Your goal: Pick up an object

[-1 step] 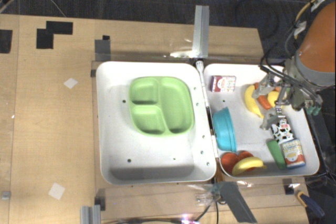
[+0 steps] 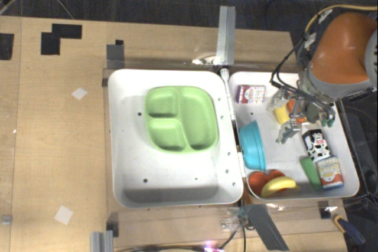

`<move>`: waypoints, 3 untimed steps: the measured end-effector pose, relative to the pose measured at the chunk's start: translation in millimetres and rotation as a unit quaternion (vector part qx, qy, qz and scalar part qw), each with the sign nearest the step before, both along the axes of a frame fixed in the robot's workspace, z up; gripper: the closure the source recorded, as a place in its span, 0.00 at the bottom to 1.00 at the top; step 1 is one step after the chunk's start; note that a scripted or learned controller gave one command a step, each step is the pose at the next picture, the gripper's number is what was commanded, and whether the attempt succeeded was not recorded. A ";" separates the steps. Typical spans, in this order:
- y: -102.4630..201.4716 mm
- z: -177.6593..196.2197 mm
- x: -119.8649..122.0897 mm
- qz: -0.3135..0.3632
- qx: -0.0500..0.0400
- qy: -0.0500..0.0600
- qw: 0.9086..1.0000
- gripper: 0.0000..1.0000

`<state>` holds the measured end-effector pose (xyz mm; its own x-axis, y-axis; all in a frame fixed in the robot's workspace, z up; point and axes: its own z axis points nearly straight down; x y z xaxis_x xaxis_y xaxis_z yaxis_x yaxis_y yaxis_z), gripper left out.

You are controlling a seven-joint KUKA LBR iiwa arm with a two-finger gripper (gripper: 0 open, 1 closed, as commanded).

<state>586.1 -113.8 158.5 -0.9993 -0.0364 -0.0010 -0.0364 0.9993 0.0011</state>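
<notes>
1. Where the grey arm with its orange band (image 2: 345, 53) reaches into the right bin (image 2: 353, 189), the tool (image 2: 295, 121) hangs low over the bin's upper middle, its metal parts tangled with dark cables; whether it is open or closed cannot be told, and nothing can be made out in its grip.
2. Just beside the tool, on its left and partly under it, lies a small yellow and orange object (image 2: 282, 112), too hidden to name and possibly touching the tool.
3. Just right of the tool and a little below stands a small black-and-white carton with a cow pattern (image 2: 316, 144).
4. Below that carton lie a green piece (image 2: 310, 171) and an orange-labelled box (image 2: 329, 173), side by side near the bin's lower right corner.
5. Left of the tool, a small white and red packet (image 2: 251, 94) sits near the bin's top wall.
6. Against the bin's left wall, a blue bowl (image 2: 253, 144) leans on edge.
7. Near the bin's lower left corner, a yellow banana (image 2: 279, 185) rests against a red fruit (image 2: 260, 178).
8. Across the divider, the left bin (image 2: 127, 144) holds a green divided plate (image 2: 180, 118).
9. Both bins sit on the wooden bench (image 2: 53, 144).
</notes>
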 end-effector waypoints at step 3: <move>-12.5 -69.1 -4.7 -0.142 0.000 -0.006 0.990 0.00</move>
